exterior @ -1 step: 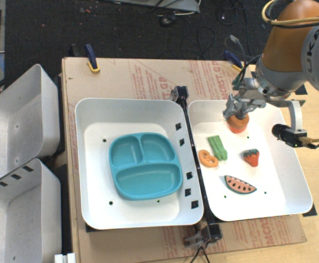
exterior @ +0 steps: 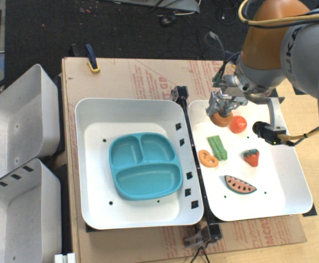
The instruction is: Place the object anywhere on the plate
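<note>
A cardboard-topped bench holds two white bins. At upper right, the gripper (exterior: 223,107) sits over a brown toy (exterior: 221,119); whether its fingers are closed on it, I cannot tell. A weak pinch could drop it short of the blue plate (exterior: 146,166).

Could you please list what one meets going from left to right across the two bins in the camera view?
Blue divided plate → orange pretzel → green bean → watermelon slice → strawberry. I left out the tomato and the brown item under the gripper, since they overlap others in left-right position.
</note>
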Available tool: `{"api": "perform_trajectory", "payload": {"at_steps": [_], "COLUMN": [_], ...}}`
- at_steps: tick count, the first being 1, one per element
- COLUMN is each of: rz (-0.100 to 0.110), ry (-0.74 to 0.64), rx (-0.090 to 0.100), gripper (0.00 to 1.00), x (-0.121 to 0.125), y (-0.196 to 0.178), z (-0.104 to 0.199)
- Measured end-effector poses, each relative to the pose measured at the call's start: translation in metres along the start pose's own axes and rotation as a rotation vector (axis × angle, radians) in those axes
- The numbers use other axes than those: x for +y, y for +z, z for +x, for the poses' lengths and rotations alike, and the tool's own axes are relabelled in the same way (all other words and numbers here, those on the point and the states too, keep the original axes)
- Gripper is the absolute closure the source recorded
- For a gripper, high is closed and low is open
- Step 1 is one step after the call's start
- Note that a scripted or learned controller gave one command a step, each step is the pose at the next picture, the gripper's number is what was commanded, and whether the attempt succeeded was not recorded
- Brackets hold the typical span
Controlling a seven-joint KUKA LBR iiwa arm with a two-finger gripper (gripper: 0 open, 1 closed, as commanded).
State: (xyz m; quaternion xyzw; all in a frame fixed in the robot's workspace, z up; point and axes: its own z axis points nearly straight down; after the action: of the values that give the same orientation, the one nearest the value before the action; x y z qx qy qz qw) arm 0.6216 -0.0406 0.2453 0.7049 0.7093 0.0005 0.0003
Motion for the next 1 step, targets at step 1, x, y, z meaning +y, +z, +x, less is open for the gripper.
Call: {"api": "perform_trajectory", "payload": {"at_steps": [1], "rz": [0.004], "ry": [-0.001], "rx": [0.001], "gripper": [1.0], "x": [-0.0102], "y": [0.0085], "z": [0.0492]}}
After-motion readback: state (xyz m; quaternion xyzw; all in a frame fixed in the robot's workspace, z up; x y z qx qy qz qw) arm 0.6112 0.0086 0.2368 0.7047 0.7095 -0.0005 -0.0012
